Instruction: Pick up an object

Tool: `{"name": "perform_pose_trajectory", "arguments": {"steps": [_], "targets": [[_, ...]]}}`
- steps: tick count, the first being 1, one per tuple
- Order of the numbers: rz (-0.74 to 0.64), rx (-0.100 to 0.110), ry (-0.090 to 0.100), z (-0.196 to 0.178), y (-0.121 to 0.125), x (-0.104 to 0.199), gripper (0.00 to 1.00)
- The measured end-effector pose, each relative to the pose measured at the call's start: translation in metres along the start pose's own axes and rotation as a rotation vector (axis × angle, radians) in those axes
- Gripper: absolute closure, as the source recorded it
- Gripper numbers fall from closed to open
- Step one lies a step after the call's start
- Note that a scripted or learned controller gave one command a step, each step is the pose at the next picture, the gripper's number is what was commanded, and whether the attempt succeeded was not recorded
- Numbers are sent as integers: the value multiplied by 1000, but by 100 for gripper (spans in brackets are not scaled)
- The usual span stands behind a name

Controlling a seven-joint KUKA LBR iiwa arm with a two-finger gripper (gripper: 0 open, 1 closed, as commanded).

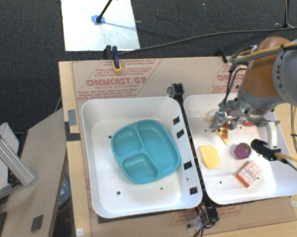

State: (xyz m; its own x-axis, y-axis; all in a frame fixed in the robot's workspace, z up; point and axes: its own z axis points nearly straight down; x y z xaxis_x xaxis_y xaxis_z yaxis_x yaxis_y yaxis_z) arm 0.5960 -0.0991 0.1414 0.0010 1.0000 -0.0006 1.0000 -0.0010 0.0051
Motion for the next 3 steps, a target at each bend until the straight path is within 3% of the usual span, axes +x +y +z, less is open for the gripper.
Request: {"name": "perform_pose_trajectory", "arguments": {"steps": [2, 3], "targets": [[-5, -3, -1, -119, 7, -3, 100], [-11, 2, 3, -124, -2, 51, 100]]}}
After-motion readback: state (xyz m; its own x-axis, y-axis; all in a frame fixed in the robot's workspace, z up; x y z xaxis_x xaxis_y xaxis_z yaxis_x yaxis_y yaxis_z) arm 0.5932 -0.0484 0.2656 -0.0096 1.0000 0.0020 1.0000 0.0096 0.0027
